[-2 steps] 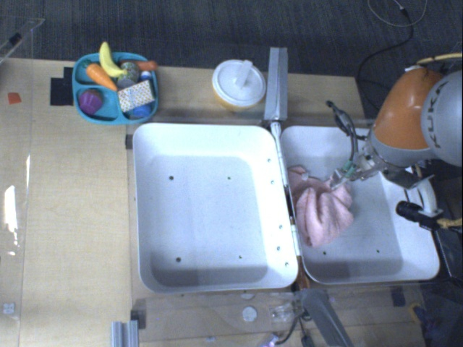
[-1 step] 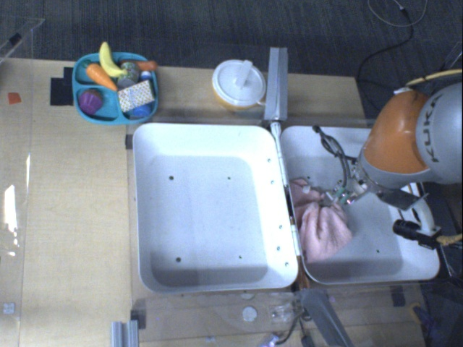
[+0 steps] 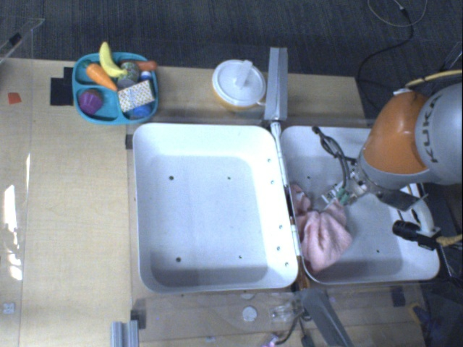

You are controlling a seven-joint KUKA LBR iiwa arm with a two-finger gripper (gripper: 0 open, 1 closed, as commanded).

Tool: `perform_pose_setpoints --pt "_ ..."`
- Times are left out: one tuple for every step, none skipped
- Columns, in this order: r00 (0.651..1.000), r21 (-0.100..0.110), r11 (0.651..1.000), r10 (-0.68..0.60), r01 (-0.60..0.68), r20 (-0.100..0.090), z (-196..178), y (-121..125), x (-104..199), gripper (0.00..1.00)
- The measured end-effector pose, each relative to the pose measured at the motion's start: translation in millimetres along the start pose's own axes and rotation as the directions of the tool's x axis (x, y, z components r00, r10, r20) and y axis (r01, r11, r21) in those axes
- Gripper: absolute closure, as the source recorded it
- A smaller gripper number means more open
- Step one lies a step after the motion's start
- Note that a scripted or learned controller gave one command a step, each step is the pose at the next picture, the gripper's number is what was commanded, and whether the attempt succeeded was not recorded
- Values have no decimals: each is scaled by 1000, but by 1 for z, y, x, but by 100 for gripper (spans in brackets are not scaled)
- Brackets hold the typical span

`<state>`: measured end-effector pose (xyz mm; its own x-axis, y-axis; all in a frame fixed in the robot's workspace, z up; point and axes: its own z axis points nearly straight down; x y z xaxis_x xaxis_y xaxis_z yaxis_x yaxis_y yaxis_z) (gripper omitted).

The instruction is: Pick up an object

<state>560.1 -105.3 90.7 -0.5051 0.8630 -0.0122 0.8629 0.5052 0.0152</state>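
Two-finger claw [image 3: 338,198] low over crumpled pink cloth [image 3: 323,238] in right-hand white bin [image 3: 405,266], finger state impossible to tell; best gripped at the bunched middle.

Right bin [image 3: 405,266]: pink cloth [image 3: 323,238] bunched at left wall, gripper [image 3: 338,196] just above it. Left bin [image 3: 210,208]. Blue toy-food tray [image 3: 116,87], white lidded cup [image 3: 239,84] behind.

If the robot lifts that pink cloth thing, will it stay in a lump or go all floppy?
Probably floppy: the pink cloth lies crumpled in soft folds in the right bin, so it would likely droop and hang from the gripper. It looks light for its size. It seems unlikely to roll, though a loose fold might slip free.
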Motion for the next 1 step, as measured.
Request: perform_pose_setpoints --pt "1000 -10 1000 -2 2 7 -14 4 -1 100"
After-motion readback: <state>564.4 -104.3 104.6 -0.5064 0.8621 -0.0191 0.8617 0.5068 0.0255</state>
